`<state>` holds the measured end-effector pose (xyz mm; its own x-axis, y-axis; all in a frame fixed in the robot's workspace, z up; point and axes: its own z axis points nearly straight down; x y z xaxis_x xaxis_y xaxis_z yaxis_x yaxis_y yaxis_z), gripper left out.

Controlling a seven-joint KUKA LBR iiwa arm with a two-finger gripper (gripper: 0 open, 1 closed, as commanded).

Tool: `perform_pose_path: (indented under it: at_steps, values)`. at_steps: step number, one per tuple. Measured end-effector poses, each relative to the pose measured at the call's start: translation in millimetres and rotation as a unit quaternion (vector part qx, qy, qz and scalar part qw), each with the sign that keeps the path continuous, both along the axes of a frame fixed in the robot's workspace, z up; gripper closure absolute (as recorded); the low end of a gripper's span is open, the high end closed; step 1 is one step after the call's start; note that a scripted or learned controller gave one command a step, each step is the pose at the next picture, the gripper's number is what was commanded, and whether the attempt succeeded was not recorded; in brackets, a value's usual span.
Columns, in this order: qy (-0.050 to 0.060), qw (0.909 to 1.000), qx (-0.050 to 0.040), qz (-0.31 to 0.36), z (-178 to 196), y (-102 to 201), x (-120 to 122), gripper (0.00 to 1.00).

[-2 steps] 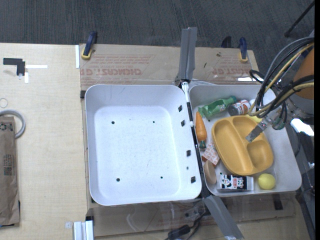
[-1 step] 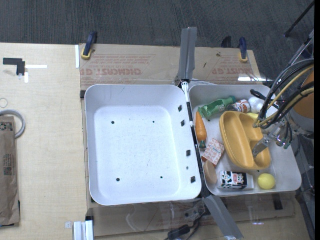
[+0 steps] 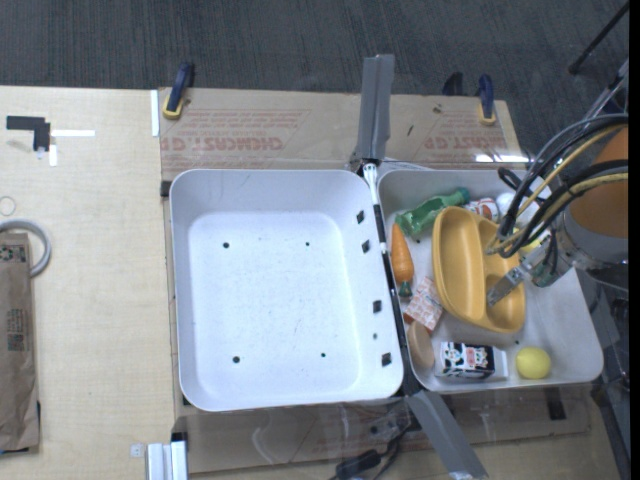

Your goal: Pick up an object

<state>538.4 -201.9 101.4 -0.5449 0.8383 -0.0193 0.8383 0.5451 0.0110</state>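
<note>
The right bin (image 3: 583, 320) holds a jumble of objects. A yellow oval bowl (image 3: 460, 268) lies tilted in its middle. An orange carrot (image 3: 401, 255) rests along the bin's left wall, with a green item (image 3: 432, 211) behind it and a red-and-white packet (image 3: 424, 304) in front. A black-and-white carton (image 3: 467, 359) and a yellow ball (image 3: 533, 363) sit at the near wall. My gripper (image 3: 503, 285) reaches in from the right and hangs over the bowl's right rim, close to or touching it. Nothing is seen held.
The left bin (image 3: 270, 288) stands beside the right one, past a grey divider (image 3: 376, 118). Black and yellow cables (image 3: 545, 183) loop over the right bin's far corner. Blue clamps (image 3: 180, 88) hold the cardboard at the back. A brown paper bag (image 3: 15, 338) lies far left.
</note>
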Motion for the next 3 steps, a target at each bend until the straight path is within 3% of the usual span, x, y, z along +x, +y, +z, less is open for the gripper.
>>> perform_pose_path:
  at_steps: [1,2,3]
  values:
    - [0.009,0.9999,0.0039,0.007,74,-19,-5,0.00]
    - [0.010,0.9954,0.0078,-0.095,-9,-17,1,0.00]
    - [0.009,0.9987,0.0055,-0.050,-10,-19,-16,0.00]
